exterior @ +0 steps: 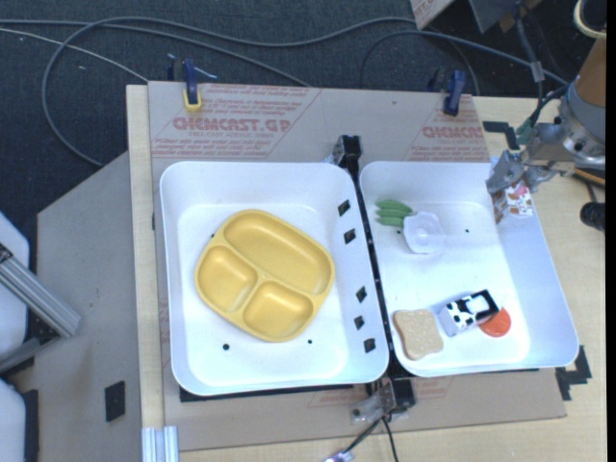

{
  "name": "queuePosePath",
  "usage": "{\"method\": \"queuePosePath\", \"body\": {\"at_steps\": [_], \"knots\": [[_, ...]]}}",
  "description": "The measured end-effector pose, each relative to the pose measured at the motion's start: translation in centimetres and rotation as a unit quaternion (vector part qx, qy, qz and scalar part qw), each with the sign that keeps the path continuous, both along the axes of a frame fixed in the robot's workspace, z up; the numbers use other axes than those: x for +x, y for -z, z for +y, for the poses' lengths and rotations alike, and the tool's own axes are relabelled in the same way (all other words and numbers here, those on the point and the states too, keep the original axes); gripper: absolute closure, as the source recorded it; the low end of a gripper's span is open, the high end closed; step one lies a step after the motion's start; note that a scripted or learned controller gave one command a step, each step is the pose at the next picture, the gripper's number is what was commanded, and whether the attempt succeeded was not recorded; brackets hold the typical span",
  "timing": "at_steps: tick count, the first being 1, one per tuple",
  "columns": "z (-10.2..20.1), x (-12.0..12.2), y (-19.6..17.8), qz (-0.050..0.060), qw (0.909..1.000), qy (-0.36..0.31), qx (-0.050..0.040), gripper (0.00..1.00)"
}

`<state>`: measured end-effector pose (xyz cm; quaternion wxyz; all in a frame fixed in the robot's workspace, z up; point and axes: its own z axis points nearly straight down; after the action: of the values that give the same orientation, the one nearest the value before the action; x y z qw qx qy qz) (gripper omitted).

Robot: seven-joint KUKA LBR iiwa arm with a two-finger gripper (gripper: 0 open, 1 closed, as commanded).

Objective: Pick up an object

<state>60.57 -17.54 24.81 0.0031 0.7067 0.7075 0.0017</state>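
My gripper (510,183) hangs over the far right rim of the right bin (539,287), reaching in from the right. A small white object with red marks (521,201) sits at its fingertips, lifted above the rim, and the gripper is shut on it. Inside the right bin lie a green item (393,211), a pale white piece (422,232), a slice of bread (418,333), a black-and-white item (469,312) and an orange-red disc (497,324).
The left bin (183,210) holds a yellow divided plate (265,274). A black divider (361,258) runs between the bins. Blue clamps (192,77) (454,89) grip the board's far edge. Cables cross the dark floor behind.
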Motion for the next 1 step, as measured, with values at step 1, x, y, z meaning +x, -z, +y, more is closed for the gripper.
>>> {"method": "queuePosePath", "body": {"at_steps": [1], "knots": [[4.45, -0.32, 0.36, 0.004, 1.0000, -0.002, 0.0022, 1.00]]}}
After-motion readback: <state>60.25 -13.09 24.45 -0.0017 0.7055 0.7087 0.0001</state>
